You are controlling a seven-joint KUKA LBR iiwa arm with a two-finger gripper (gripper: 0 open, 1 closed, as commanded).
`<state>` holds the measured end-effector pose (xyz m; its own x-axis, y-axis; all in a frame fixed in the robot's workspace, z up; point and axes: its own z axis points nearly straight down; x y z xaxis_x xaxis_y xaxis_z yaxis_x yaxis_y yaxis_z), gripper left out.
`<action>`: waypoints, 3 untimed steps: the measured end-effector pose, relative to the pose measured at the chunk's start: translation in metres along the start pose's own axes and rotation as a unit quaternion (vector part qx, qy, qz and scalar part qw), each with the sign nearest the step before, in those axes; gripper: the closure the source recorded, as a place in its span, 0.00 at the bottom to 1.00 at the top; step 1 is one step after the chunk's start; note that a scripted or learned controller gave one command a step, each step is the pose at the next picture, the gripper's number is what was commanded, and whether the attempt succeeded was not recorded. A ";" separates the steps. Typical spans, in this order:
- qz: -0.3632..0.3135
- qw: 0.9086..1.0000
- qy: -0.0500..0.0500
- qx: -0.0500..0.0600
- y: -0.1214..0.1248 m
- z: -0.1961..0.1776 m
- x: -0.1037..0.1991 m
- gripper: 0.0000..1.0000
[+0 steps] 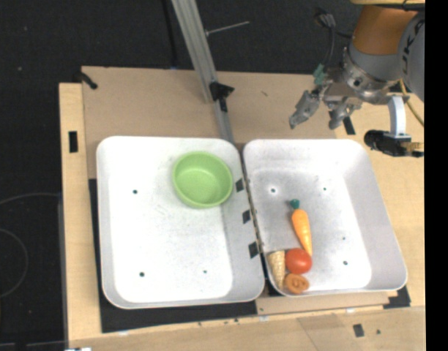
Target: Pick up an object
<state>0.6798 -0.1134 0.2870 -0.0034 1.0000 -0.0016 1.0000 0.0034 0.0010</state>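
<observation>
Claw (pixel 323 112), spread and empty, above the right bin's (pixel 356 159) far rim. Carrot (pixel 301 229), tomato (pixel 298 261) crowd its near-left corner; descent there risks striking the wall, or a glancing grip.

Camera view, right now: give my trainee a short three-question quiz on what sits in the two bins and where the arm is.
1. True or false: the round light-green plastic bowl sits in the left white bin.
2. Which item lies nearest the right white bin's front-left corner: A) the orange toy carrot with a green top, B) the red toy tomato, C) the small orange-brown round piece?
3. Fill in: the gripper hangs above the bench, beyond the ____ edge of the right bin.

Key: 1 true; 2 C; 3 far.
</observation>
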 end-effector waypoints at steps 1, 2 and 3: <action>0.000 1.000 0.000 0.000 0.000 0.000 0.000 0.00; 0.000 1.000 0.000 0.002 -0.005 0.052 0.008 0.00; 0.002 1.000 0.000 0.003 -0.001 0.112 0.000 0.00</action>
<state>0.6792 -0.1138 0.1749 0.0002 1.0000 -0.0022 1.0000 -0.0002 -0.0048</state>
